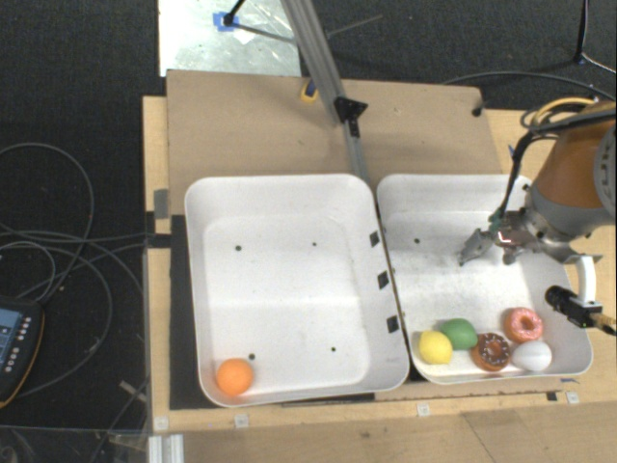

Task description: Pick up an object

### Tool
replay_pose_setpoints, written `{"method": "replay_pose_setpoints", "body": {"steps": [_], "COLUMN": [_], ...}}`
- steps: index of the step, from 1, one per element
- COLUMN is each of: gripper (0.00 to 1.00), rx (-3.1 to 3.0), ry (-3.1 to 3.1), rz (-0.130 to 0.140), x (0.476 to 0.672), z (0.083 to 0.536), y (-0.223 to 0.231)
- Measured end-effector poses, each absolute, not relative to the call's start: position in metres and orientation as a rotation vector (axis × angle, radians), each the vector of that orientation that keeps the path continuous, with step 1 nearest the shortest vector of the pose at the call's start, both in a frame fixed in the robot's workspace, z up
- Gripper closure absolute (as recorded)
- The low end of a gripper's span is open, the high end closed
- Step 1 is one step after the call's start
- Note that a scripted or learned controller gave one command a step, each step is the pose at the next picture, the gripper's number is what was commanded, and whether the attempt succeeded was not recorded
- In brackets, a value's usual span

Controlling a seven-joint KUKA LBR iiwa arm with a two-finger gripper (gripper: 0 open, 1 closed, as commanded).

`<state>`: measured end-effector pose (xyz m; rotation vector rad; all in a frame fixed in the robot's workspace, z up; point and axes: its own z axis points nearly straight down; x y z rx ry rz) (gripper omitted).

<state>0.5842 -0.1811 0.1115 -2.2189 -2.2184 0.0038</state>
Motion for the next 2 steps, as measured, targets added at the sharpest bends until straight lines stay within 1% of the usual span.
{"method": "replay_pose_setpoints", "body": {"steps": [1,2], "gripper": [0.00,1.00], "rx": [-2.220,-2.223], "ry": [-2.221,-2.224], "rz": [0.001,-0.003], "x": [0.585,0.586], "z": [0.090,0.102], "y": [-0.181,-0.181]}}
